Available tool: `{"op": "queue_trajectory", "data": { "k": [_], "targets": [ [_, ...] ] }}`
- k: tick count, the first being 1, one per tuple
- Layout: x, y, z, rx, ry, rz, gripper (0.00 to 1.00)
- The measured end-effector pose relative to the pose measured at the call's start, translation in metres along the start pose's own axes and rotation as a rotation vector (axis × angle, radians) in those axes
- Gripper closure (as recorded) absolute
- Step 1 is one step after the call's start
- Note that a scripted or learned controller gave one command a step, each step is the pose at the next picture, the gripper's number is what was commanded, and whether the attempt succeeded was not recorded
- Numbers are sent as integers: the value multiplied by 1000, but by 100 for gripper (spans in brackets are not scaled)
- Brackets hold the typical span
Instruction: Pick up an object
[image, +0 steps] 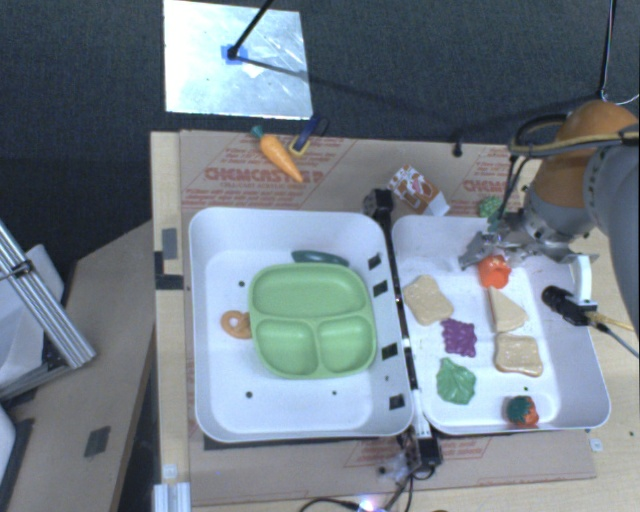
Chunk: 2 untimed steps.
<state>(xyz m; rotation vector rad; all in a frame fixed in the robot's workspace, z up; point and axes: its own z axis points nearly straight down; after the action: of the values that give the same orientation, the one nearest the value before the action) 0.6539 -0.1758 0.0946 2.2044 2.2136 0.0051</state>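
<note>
Gripper (492, 252) sits low in the right bin (590, 400), directly above an orange-red toy (494, 271); jaw state cannot be determined, possibly touching it.

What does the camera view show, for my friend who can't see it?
A grey robot arm reaches from the right, its tool low over a small red toy in the right white bin, among toy bread slices, purple grapes and a green leaf. The left white bin holds a green divided plate.
</note>
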Motion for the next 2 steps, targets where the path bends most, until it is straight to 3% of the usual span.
{"op": "queue_trajectory", "data": {
  "k": [1,2],
  "targets": [
    [-1,4,-15,-16,-7,-2,100],
    [1,7,-80,7,9,-1,100]
  ]
}}
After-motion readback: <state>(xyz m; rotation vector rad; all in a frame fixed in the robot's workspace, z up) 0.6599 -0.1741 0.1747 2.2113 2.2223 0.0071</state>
